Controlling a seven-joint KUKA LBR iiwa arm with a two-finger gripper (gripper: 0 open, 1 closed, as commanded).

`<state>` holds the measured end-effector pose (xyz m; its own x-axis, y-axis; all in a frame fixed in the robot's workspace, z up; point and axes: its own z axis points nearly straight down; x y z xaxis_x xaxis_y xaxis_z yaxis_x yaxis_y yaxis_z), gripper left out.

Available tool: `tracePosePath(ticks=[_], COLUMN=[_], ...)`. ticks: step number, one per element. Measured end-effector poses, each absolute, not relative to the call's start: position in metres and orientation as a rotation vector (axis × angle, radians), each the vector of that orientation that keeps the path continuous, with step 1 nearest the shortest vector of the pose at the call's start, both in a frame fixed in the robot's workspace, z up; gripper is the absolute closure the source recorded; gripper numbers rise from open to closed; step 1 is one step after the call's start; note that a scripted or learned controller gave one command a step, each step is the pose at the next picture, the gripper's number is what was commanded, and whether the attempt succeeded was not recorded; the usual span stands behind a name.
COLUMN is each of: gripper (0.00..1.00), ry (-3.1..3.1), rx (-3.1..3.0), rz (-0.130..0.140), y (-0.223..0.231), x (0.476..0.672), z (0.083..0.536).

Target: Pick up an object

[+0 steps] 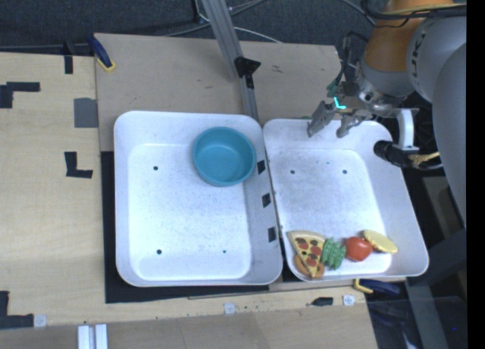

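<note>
While poised over the right bin's [394, 188] far edge, gripper [333, 126] with jaws apart, holding nothing. Along that bin's near edge, four items: pizza slice [305, 252], green piece [332, 253], tomato [358, 248], yellow piece [379, 241]. One blue bowl [223, 156] in left bin [144, 211], far side.

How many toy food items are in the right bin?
4, clustered along its near edge: pizza slice at the left, green piece beside it, tomato next, yellow piece at the right. Smaller ones could be hidden underneath.
</note>
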<state>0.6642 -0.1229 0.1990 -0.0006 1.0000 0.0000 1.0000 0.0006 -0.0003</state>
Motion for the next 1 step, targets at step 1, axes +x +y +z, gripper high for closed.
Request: tracePosePath(ticks=[1], gripper=[0.00], ry=[-2.222], rx=[-2.221], rz=[0.000], y=[-0.1229], x=[0.6642], z=[0.1990])
